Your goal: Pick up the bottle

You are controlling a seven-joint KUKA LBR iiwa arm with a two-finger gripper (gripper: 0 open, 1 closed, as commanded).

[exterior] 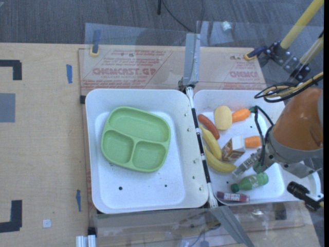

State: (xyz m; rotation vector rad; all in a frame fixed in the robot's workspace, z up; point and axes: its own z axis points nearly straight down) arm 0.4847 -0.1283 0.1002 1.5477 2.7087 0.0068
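Note:
The bottle [251, 182] is green with a red cap and lies on its side near the front of the right bin [275, 190], cap toward the left. My gripper [248, 165] hangs just above and behind it, reaching in from the right under the orange band of the arm. The bottle rests on the bin floor, and no part of it shows between the fingers.
Just left of the gripper lie a banana [213, 151], a red sausage [208, 126], a yellow lemon [222, 117], two orange carrot pieces [240, 115], a small brown and white box [233, 149] and a dark red bar [232, 196]. A green divided plate [135, 138] lies in the left bin [97, 112].

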